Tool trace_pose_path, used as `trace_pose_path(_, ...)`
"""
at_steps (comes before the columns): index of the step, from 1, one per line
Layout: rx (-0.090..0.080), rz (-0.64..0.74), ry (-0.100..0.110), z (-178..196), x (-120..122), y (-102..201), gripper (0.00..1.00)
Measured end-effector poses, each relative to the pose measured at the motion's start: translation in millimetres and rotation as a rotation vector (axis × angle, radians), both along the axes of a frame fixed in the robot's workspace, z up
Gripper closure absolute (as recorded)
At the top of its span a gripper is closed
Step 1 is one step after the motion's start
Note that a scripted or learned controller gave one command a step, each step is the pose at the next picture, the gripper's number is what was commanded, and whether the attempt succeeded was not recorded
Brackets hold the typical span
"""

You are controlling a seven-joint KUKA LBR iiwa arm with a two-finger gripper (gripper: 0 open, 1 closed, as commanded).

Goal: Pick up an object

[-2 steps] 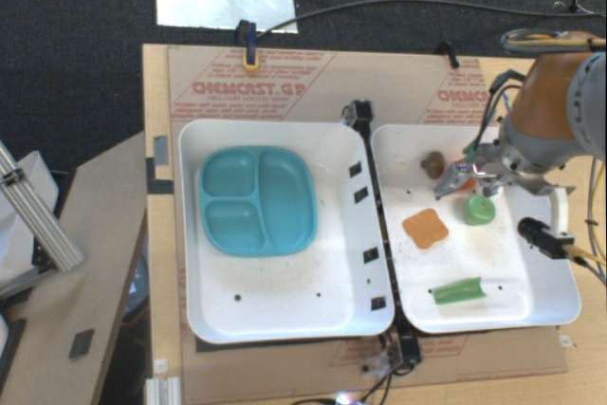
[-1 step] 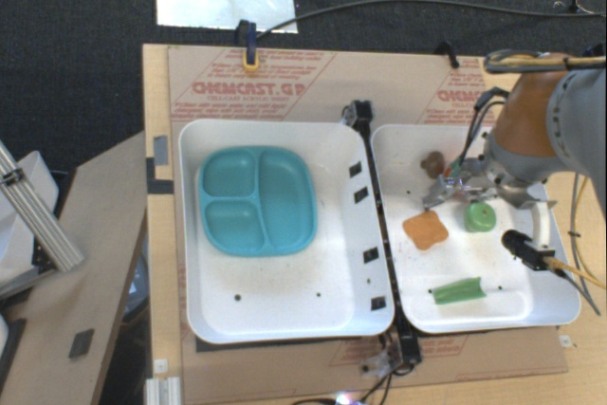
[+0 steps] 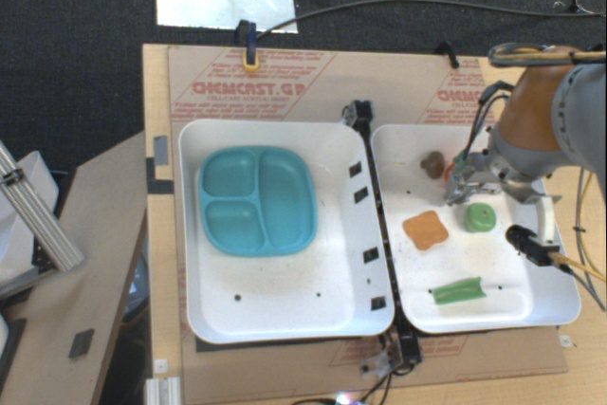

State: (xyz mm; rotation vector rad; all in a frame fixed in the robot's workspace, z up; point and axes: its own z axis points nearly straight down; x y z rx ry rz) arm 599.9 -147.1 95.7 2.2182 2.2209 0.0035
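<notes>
The round green plastic piece (image 3: 480, 219) lies on the floor of the right white bin (image 3: 550, 303), not lifted. The gripper (image 3: 459, 193) hangs low just beside it, nothing seen held; whether its fingers are apart I cannot tell. The grasp remains undone.

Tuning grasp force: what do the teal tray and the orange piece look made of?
Teal tray: looks like moulded hard plastic, smooth and semi-matte, with even colour, rounded rims and soft sheen in its compartments. Orange piece: probably foam or soft plastic, matte, flat colour with no glare; too small to be sure.
</notes>
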Motion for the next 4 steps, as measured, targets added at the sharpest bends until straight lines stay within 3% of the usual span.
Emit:
trace_pose_path(2,0.000,0.004,0.002,94,-4,13,1.00)
trace_pose_path(4,-0.001,0.005,-0.001,202,8,12,1.00)
